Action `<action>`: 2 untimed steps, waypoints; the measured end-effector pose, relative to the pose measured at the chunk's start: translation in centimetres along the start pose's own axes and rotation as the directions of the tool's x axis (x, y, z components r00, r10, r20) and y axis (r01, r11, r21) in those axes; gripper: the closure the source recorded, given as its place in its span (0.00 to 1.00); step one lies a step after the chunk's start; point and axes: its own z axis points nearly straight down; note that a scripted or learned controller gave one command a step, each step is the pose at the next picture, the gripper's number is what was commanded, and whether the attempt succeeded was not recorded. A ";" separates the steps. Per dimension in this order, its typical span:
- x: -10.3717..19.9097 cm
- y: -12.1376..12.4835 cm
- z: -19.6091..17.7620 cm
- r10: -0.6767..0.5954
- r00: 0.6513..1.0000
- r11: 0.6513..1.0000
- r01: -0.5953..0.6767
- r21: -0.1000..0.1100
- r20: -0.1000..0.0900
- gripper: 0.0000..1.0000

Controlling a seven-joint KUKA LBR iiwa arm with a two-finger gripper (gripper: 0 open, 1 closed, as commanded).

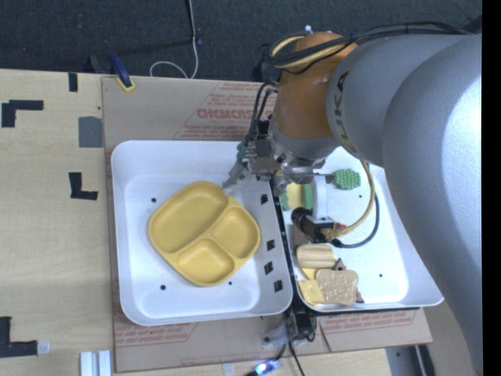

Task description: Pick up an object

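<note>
My gripper point(250, 163) hangs over the left bin's point(125, 210) far right corner; I cannot tell whether it is open or closed. A yellow divided plate point(203, 232) lies near it in that bin. Toast point(337, 286) and a tan roll point(315, 255) lie in the right bin point(407, 276).

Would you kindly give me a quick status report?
Gripper at left bin far corner, nothing visibly held. Yellow plate flat there. Toy food crowds right bin.

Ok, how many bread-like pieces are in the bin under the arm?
2: a tan roll and a toast slice just nearer the camera, both at the near end of the right bin. The arm may hide others.
</note>
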 end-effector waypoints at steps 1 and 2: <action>-7.3 -0.8 -18.1 0.006 1.000 1.000 -0.006 -0.015 0.002 0.00; -9.9 7.1 -21.8 0.001 1.000 1.000 -0.001 -0.007 0.002 0.00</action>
